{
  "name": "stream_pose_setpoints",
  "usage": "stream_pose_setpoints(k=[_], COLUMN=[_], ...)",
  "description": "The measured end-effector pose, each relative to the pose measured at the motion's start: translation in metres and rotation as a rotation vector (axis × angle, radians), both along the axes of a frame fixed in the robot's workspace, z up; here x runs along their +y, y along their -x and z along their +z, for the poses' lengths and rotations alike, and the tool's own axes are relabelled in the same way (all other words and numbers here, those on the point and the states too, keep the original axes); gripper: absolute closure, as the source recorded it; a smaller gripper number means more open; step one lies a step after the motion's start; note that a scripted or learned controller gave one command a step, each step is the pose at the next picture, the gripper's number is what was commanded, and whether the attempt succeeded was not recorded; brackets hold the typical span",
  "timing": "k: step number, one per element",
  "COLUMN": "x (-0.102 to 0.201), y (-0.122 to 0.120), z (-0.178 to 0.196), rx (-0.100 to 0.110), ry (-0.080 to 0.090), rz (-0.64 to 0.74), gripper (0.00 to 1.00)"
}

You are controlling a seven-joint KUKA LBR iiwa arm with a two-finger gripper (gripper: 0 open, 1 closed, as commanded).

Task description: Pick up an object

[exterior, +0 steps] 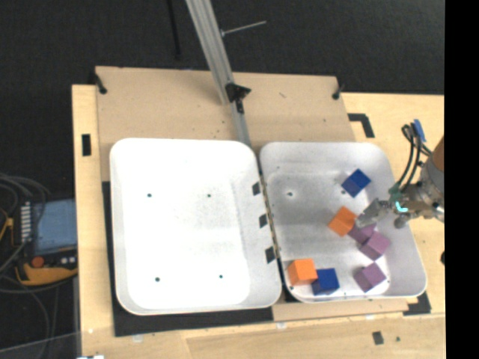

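Pincer [372, 214] low in the right bin [299, 163], fingers seemingly spread and empty though the view is coarse, orange cube [343, 221] just left, purple cube [364, 234] just below: approach step; next, centre and close.

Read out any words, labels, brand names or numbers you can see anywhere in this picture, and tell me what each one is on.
No readable text anywhere.
The blocks in the right bin have plain faces, with no print.
The blue device off the bench's left edge shows no mark sharp enough to read.
The gripper and the left bin bear no labels.
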State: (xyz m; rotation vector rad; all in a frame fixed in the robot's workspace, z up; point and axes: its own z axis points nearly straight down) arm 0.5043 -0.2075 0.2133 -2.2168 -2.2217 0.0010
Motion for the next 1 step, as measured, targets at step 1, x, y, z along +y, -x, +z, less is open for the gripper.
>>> stream_pose_setpoints(k=[1], x=[-0.0001], y=[-0.001], z=[0.0021], rx=[-0.004], ry=[0.002], rz=[-0.001], gripper=[0.0])
